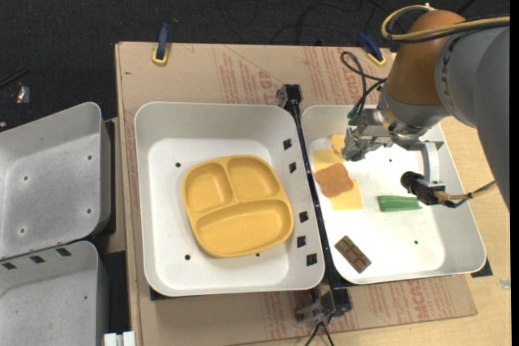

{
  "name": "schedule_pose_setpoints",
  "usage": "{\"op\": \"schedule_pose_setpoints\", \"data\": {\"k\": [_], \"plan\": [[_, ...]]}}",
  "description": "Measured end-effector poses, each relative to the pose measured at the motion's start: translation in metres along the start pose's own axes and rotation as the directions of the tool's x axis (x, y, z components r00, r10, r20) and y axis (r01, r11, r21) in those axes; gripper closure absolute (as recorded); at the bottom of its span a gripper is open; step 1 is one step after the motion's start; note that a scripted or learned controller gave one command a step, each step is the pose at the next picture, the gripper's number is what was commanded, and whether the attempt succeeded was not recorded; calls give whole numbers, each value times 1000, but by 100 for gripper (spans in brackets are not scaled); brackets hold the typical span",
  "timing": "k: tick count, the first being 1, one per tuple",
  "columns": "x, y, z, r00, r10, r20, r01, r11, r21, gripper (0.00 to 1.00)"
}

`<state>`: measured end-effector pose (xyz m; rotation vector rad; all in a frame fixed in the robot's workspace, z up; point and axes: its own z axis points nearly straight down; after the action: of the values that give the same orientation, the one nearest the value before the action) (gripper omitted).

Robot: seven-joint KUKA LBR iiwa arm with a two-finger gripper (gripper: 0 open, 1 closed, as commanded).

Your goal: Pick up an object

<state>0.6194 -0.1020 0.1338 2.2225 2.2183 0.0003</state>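
Camera view: gripper (354, 147) fingers' state unclear, over the yellow slice (327, 157) below-left; may snag the bin wall (310, 174).

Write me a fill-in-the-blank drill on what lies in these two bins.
1. The yellow divided tray lies in the ____ bin.
2. The tray has ____ compartments.
3. The green block lies in the ____ bin.
4. The dark brown bar lies nearest that bin's ____ edge.

Missing words: left; three; right; front
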Motion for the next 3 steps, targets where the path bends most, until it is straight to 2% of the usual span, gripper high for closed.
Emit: {"op": "schedule_pose_setpoints", "data": {"k": [2, 3], "plan": [[-3, -3, -87, 1000, -4, 0, 4, 1000, -3, 100], [-3, -2, -108, 1000, -4, 0, 4, 1000, -2, 100]]}}
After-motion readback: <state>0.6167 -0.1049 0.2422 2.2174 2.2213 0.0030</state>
